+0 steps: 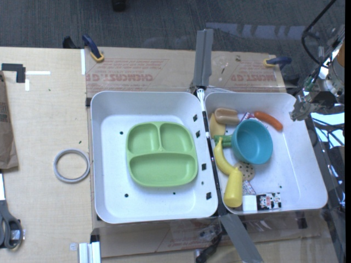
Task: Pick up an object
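Gripper [300, 109]: at the right edge of the frame, hanging over the upper right rim of the right bin; too small and dark to tell how it is set, and nothing is seen in it.
Arm [329, 75]: enters from the right, so only its wrist end and cables reach the frame; it sits off to the side, apparently clear of the pile before a try.
Right bin [299, 169]: lower right of centre; it holds all the loose pieces, crowded against its left wall, so any pick must be made there.
Bowl [253, 141]: blue, open side up, middle of the pile; probably the easiest target, its rim standing free.
Carrot [268, 119]: orange, just up and right of the bowl, nearest the gripper.
Banana [223, 156]: yellow, curving down the left of the bowl, touching it.
Bottle [233, 188]: yellow, lying below the banana, near the bin's front.
Box [263, 202]: small, white and black, at the front wall.
Left bin [104, 147]: centre left, bearing one thing.
Plate [162, 154]: green, three compartments, flat; hard to grasp from above, I judge.
Tape ring [72, 165]: on the bench, far left.
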You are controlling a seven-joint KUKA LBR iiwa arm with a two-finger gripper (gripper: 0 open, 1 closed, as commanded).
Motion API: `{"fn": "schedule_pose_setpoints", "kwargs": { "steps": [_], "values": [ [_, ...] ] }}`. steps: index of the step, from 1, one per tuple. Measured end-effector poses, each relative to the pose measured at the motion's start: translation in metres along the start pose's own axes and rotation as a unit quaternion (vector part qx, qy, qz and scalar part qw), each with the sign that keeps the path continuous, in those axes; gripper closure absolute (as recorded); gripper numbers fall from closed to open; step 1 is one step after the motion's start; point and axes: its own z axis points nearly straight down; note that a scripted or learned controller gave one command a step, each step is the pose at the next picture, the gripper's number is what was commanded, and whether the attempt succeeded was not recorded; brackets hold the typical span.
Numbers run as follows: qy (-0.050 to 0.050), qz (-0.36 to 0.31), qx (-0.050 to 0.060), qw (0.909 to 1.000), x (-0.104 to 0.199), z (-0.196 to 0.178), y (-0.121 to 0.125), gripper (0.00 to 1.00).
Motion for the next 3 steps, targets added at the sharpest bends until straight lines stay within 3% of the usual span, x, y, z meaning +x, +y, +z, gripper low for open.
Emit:
{"fn": "schedule_pose_setpoints", "kwargs": {
  "steps": [1, 2, 3],
  "values": [
    [0.000, 0.000, 0.000, 1.0000, 0.000, 0.000, 0.000, 0.00],
    [-0.001, 0.081, -0.004, 0.9967, 0.030, 0.156, 0.068, 0.00],
    [0.000, 0.037, -0.003, 0.9993, 0.030, 0.168, -0.012, 0.00]
  ]
}}
